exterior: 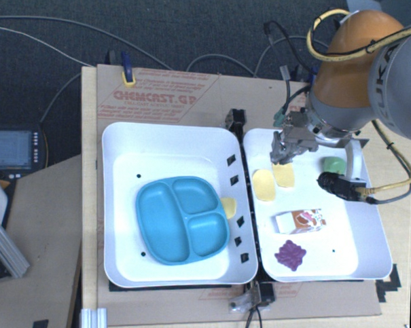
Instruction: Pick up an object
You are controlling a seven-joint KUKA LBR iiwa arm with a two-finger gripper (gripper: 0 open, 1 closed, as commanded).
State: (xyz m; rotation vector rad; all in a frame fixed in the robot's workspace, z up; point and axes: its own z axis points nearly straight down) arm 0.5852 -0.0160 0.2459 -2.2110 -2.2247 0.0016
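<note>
Gripper (285, 151) low in right bin (364, 258), just above pale yellow piece (284, 175); piece roughly square, no clear long axis; jaw state cannot be told.

This is a robotics lab or test cell. A grey industrial arm (373, 65) with an orange band reaches in from three o'clock over a plywood bench (161, 90) with printed lettering, bearing two white bins (116, 190) clipped side by side. Loose cables (61, 35) trail across dark carpet at twelve o'clock, and a small monitor (12, 148) sits at nine o'clock.
</note>
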